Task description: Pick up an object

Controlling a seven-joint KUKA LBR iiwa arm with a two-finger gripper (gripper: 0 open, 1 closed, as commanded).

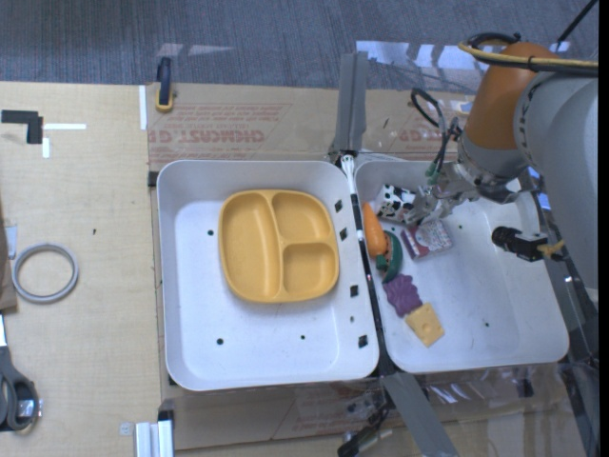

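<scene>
Right bin (pixel 495 298) mostly open; gripper (pixel 433 209), grip unclear, over toys (pixel 404 293) along its left wall

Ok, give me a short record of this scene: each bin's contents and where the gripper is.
left bin: yellow divided plate
right bin: black-and-white toy, orange toy, green piece, purple toy, yellow block, along its left wall; pinkish packet nearby
gripper: over the right bin's back left, by the pinkish packet
bench: grey ring, left of the bins
</scene>
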